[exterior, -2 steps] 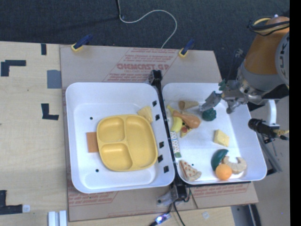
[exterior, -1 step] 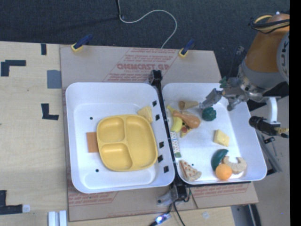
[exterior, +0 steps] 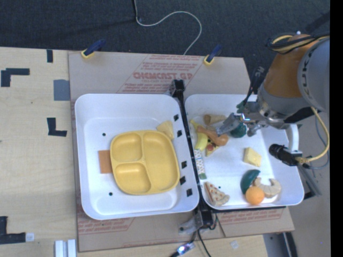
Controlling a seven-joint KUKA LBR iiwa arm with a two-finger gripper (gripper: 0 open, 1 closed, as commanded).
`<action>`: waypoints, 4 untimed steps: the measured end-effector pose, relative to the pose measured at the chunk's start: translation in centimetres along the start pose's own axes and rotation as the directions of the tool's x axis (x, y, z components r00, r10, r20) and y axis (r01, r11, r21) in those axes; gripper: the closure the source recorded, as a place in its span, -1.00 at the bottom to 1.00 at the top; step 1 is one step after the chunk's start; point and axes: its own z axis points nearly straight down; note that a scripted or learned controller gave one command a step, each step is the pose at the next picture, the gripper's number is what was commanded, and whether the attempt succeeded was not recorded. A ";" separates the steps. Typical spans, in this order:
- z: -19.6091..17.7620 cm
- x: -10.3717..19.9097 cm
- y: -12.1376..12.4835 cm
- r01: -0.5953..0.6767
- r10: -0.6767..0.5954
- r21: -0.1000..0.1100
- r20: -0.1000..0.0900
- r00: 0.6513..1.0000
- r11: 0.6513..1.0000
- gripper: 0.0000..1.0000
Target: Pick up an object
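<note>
Bench (exterior: 37, 143) carries two shallow white bins side by side on cardboard. Left bin (exterior: 88, 111) holds a yellow divided tray (exterior: 144, 161), with a brown card (exterior: 104, 161) tucked under its left edge and a pale yellow wedge (exterior: 165, 128) at its upper right corner.

Right bin (exterior: 289, 189) holds the loose toy food. Near the divider: a tan bread-like piece (exterior: 214, 119), a brownish sausage-like piece (exterior: 213, 136), a yellow piece (exterior: 201, 142) just beside it. Further right, alone on bare floor: a cheese-like block (exterior: 252, 157). At the near right corner: a dark green piece (exterior: 249, 180), an orange ball (exterior: 255, 196), a beige piece (exterior: 270, 188), all crowded together. A cracker-like wedge (exterior: 216, 194) lies near the front wall.

Hand (exterior: 236, 125) hangs low over the upper part of the right bin, just right of the sausage-like piece and the bread-like piece. Cannot tell whether its grasping parts are apart or together; the wrist and dark fittings hide them. Nothing visibly held.

Handling judgement: nearest candidates are the sausage-like piece and its neighbours. Likely light, hollow, smooth plastic, so prone to slipping or rolling away. Sausage-like piece best taken across its narrow middle, but the touching yellow piece could be dragged along. Cheese-like block stands well apart, with flat faces, an easier grip across its short sides. Orange ball looks the worst bet: round and hemmed in.
</note>
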 end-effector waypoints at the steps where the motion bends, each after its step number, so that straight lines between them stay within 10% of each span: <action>1: 4.6 0.4 -0.7 0.000 0.000 -0.001 0.001 1.000 1.000 -1.00; 2: 8.6 0.4 -0.7 0.001 -0.001 -0.005 0.002 1.000 1.000 -1.00; 3: 7.3 0.4 -0.6 0.001 -0.001 -0.006 0.002 1.000 1.000 1.00; 4: 1.1 0.6 -1.0 0.000 0.000 -0.011 0.001 1.000 1.000 1.00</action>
